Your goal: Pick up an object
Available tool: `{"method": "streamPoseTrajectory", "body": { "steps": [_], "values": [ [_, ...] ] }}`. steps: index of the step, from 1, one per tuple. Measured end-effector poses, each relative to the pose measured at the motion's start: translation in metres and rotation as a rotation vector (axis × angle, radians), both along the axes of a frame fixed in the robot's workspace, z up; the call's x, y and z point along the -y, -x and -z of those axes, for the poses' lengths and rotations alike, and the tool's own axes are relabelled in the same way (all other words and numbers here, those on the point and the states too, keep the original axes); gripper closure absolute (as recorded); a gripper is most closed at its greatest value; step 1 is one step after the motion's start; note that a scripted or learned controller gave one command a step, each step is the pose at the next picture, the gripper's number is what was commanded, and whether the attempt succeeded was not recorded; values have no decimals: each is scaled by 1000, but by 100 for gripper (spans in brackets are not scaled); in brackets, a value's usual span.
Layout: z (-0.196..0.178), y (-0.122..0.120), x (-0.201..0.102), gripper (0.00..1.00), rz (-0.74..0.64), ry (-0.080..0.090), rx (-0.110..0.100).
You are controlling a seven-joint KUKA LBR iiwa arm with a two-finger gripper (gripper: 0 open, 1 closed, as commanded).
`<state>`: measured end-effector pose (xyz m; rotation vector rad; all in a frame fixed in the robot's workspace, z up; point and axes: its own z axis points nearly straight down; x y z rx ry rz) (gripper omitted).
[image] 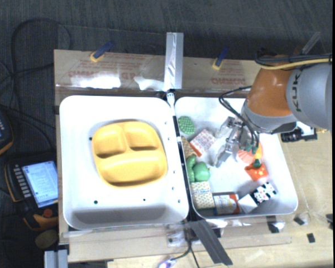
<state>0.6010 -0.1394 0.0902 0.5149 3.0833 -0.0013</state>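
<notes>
Far left, off the bench: a handheld pendant (pixel 36 184) with a lit screen, cables trailing. Next, the left bin (pixel 72 166), carrying a yellow compartment tray (pixel 129 152) lying flat near its middle. Past the divider, the right bin (pixel 285 183), crowded along its left wall: a green dotted ball (pixel 186 124) at the top, a red-and-white packet (pixel 201 142) just beside it, a green toy (pixel 198 170) below, then a patterned block (pixel 201 193) and a small carton (pixel 226 203) near the front edge. Further right, an orange carrot-like piece (pixel 254 163) and a black-and-white cube (pixel 264 193).

Above mid-bin, the gripper (pixel 226 149), fingers spread apart, nothing between them, tips hanging between the packet and the orange piece over bare floor.

Likely risks from here: closing on empty floor, since no candidate sits squarely under the tips; nudging the packet sideways against the ball instead of straddling it; one finger clipping the orange piece on descent; pinching two crowded items at once and dropping both on lift.
</notes>
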Motion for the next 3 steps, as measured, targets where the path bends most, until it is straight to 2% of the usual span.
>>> {"method": "streamPoseTrajectory", "body": {
  "steps": [1, 2, 3],
  "values": [
    [0, 19, 40, 0, -208, 5, -3],
    [-1, 75, 21, 0, -71, 1, 0],
    [0, -6, -16, 0, 90, -2, 0]
  ]
}}
